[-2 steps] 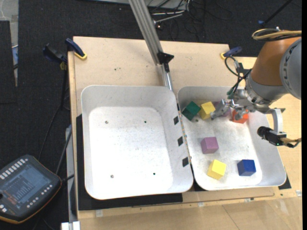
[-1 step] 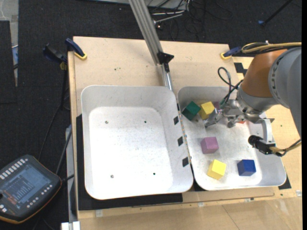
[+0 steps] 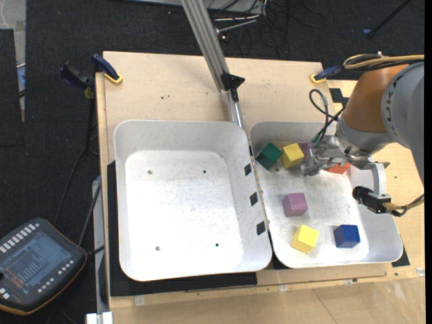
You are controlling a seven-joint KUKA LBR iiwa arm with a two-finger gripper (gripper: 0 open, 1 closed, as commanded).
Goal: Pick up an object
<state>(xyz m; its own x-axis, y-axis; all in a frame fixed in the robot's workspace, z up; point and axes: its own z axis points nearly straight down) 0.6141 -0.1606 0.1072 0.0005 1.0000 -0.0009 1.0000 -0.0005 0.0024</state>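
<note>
The right bin [image 3: 378, 245] holds several small blocks. A green block [image 3: 269, 155] and a yellow block [image 3: 293, 154] sit near its back edge. A purple block [image 3: 294, 204] lies in the middle, with another yellow block [image 3: 305, 237] and a blue block [image 3: 346, 235] toward the front. An orange-red block [image 3: 337, 169] peeks out beside the wrist. My gripper [image 3: 312, 166] reaches down into the bin just right of the back yellow block, between it and the orange-red block. A small purple bit [image 3: 305, 147] shows behind the gripper.
The left bin [image 3: 135, 181] lies beside the right one, their rims meeting at the middle. A metal pole [image 3: 206, 36] slants in from the top to the bins' back. Clamps sit on the bench's back corners. A teach pendant [image 3: 30, 265] lies at lower left.
</note>
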